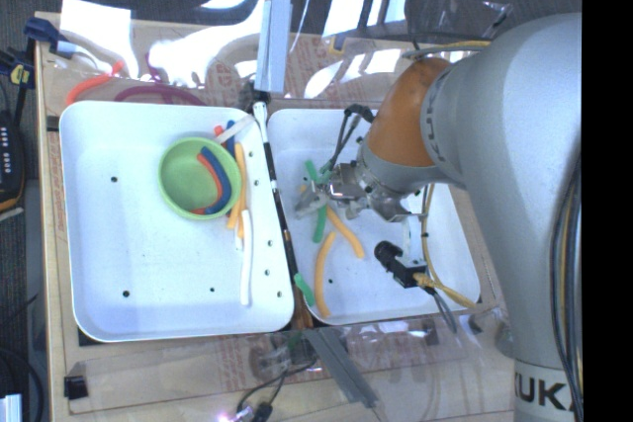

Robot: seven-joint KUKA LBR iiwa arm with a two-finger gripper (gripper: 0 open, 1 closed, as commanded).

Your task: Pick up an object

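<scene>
My gripper (318, 200) is low in the right bin (450, 242), near its left wall, with the grey arm and its orange band (401, 128) reaching in from the right. Under and around it lie a green strip (319, 227), another green piece (313, 175) and a curved yellow strip (346, 234). A longer yellow strip (320, 264) runs toward the bin's front, ending by a small green piece (306, 290). The gripper's body hides whatever is directly below it.
The left bin (119, 252) holds a green bowl (188, 178) with blue and red pieces inside, orange and yellow sticks (238, 203) and a white stick (247, 262) along its right wall. A black cable connector (393, 265) hangs over the right bin.
</scene>
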